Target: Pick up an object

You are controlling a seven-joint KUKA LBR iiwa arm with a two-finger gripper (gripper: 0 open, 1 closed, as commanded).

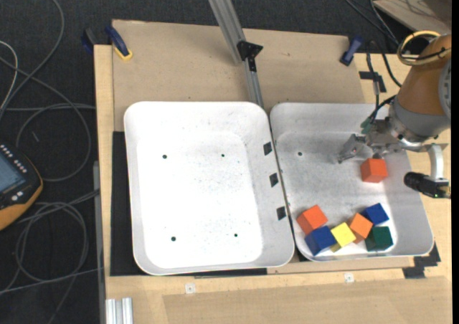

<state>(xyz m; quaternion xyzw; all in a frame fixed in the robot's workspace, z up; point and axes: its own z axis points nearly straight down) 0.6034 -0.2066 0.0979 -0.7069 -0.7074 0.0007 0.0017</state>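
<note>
In the right bin [315,129], an orange-red cube [374,170] lies on the floor by itself, right of centre. My gripper [367,155] hovers just behind and above this cube, its fingers spread open, one finger [348,152] pointing left. Nothing sits between the fingers. A cluster of cubes rests along the bin's front edge: an orange one [311,218], a blue one [322,239], a yellow one [343,234], a second orange [361,226], a second blue [376,213] and a green one [379,237].
The left bin [143,172] is beside the right one, past a shared rim with black clips [273,179]. A metal pole [229,21] rises from behind the bins. Cables and a handheld pendant [14,183] lie off the bench at left.
</note>
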